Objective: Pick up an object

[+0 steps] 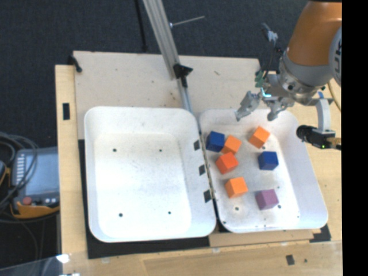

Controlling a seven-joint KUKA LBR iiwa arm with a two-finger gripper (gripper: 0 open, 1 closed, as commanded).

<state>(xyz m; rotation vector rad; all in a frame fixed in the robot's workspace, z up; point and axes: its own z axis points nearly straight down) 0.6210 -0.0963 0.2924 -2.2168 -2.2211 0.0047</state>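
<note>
The gripper is held open and empty above the right bin, at its far edge. The orange cube just nearer is set cornerwise.

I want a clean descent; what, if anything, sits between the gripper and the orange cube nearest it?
Nothing visible. The gripper, open, hangs just up-left of that orange cube, with bare bin floor between them.

Seven blocks lie clustered in the right bin, beside the left bin.
</note>
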